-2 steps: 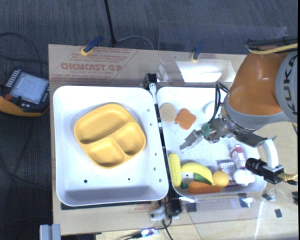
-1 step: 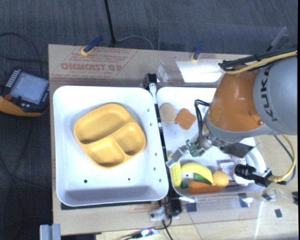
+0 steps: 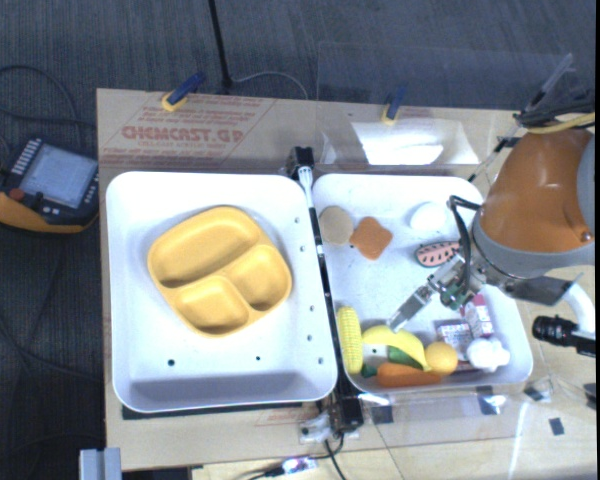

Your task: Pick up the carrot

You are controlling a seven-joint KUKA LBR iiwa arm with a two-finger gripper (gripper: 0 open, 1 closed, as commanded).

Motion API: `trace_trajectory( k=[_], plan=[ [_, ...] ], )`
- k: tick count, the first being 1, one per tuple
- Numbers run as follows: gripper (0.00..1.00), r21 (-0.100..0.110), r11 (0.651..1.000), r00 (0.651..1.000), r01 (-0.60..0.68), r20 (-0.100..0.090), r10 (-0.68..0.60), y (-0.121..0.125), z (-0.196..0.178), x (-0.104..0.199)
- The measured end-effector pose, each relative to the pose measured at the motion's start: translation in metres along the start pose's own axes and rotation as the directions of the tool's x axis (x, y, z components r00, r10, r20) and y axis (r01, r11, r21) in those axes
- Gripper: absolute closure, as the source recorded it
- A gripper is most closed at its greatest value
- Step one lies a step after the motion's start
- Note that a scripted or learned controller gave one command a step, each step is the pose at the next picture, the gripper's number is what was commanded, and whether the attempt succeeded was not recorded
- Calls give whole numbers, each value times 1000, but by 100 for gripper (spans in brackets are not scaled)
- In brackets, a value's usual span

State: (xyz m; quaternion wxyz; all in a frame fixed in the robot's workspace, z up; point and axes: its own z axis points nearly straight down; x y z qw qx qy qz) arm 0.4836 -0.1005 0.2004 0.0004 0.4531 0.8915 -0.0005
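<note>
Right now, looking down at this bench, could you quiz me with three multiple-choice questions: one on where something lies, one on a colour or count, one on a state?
1. Where does the carrot lie?
A. on the yellow tray
B. at the near edge of the right bin
C. on the floor

2. What colour is the divided tray in the left bin?
A. yellow
B. blue
C. black

3. Is the carrot held by the pincer?
A. yes, lifted
B. no, it lies in the bin
C. yes, over the left bin

Answers: 1 B, it rests by the banana in the right bin. 2 A, plainly yellow. 3 B, the pincer is above it, apart.
</note>
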Motion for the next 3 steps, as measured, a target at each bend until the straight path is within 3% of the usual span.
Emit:
trace_trajectory(
  k=[1, 2, 3],
  plan=[
    [0, 0, 998, 998, 58, -1, -58, 46, 16, 63],
    [0, 0, 979, 979, 204, 1, -204, 17, 10, -17],
    [0, -1, 966, 966, 260, -2, -260, 29, 16, 39]
  ],
)
